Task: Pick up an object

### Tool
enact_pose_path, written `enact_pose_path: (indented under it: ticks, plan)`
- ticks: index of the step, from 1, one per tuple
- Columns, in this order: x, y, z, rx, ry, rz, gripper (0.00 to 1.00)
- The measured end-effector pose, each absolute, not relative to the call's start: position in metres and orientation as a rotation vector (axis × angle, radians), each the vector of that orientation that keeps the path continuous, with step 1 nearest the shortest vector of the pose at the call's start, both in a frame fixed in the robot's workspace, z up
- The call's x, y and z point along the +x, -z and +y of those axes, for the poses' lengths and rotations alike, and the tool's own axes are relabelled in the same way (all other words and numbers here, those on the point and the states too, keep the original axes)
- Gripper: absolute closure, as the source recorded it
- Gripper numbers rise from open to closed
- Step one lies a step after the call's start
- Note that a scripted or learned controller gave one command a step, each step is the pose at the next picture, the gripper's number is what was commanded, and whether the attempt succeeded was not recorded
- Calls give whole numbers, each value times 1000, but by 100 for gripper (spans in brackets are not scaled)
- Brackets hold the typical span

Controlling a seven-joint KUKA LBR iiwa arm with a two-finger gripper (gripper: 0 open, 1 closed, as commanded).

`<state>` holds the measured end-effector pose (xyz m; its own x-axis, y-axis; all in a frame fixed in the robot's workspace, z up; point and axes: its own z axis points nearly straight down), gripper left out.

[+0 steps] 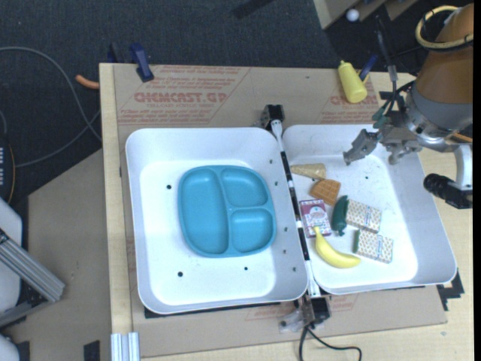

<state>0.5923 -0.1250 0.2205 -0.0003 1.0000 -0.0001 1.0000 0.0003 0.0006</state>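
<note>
Hovering over right bin (pixel 428 224), upper part: tool (pixel 373 148), fingers spread apart, nothing between them. Below it, well apart: cone (pixel 308 171), waffle (pixel 325 190), card (pixel 314 216), green piece (pixel 340 214), two packets (pixel 364 215), banana (pixel 333 253). Left bin (pixel 150 201) holds blue divided plate (pixel 225 209).

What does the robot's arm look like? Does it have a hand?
The arm is thick and round, grey metal with a big orange band above the wrist. Thin dark cables run down beside it. At the end sits a small grey metal pincer instead of a hand, with two stubby fingers.
</note>
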Motion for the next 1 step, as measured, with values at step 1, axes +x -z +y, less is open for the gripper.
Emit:
enact_pose_path:
  ticks: [1]
  plan:
    - [598, -155, -103, 2223, 2, 2224, 0]
